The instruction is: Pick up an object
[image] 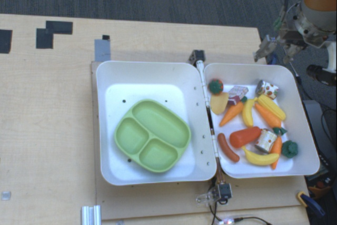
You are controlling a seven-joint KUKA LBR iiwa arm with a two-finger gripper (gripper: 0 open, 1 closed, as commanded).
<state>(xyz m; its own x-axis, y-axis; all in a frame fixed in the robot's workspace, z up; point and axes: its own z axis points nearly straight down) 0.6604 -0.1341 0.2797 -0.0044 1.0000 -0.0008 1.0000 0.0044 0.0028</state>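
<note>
Two white bins [105, 129] [303, 118], one green divided plate [152, 136], two bananas [261, 157] [248, 111], three carrots [230, 113] [266, 115] [276, 149].

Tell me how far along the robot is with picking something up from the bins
Nothing looks done yet. The gripper sits above the far right corner of the right bin, outside its rim, with nothing between its fingers. The toy food, such as the red pepper and the sausage, lies in that bin. The green divided plate sits in the left bin. Reaching in, gripping and lifting are all left.
</note>
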